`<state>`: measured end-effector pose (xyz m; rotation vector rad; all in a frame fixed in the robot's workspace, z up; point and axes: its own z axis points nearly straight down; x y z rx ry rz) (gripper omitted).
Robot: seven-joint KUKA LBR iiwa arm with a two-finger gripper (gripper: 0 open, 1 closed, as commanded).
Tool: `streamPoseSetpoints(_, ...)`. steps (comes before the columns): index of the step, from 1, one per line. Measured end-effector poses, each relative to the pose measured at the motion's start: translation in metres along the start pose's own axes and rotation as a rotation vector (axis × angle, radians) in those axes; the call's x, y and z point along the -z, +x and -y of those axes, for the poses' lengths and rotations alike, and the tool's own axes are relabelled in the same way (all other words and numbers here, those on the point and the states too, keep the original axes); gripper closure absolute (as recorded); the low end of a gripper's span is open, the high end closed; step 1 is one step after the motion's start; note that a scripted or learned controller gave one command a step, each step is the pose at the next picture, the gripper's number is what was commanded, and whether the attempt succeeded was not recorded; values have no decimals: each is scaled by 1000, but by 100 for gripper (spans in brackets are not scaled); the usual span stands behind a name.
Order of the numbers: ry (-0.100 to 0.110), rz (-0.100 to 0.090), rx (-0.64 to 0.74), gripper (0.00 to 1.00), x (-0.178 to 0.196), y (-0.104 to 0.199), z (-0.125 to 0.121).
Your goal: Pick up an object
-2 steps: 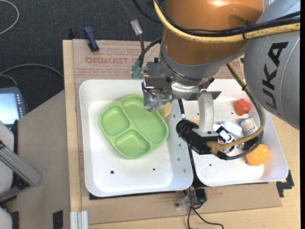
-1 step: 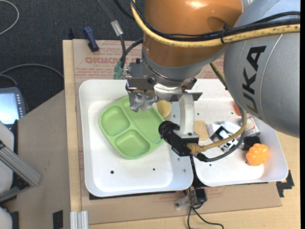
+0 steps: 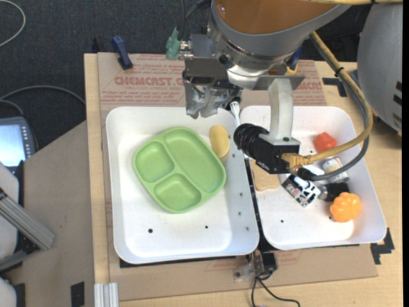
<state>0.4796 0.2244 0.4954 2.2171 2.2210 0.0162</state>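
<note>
- The gripper point(image 3: 208, 104) hangs over the far edge of the left bin point(image 3: 121, 171), just beyond the green divided plate point(image 3: 179, 168). From where I stand I cannot tell if it is released or clenched, and I see nothing held in it.
- The closest thing to pick is the small yellow object point(image 3: 219, 141). It lies in the left bin, touching the right rim of the plate and near the wall between the two bins.
- I think the tight place is the main risk. If the gripper comes down a little too far to the left, it may hit the plate rim and push the plate instead of taking the object.
- The yellow object looks round and smooth, so a grip that is off its middle could squeeze it out sideways, or make it roll against the wall.
- The right bin point(image 3: 300, 226) holds an orange pumpkin-like toy point(image 3: 345, 207), a red piece point(image 3: 324, 141) and some small mixed things. They lie close together, so a try there may catch two things or only knock them apart.
</note>
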Motion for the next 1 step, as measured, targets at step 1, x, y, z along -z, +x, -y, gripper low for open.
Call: streamPoseSetpoints(1,15,7,-7,100,-47,-83,1)
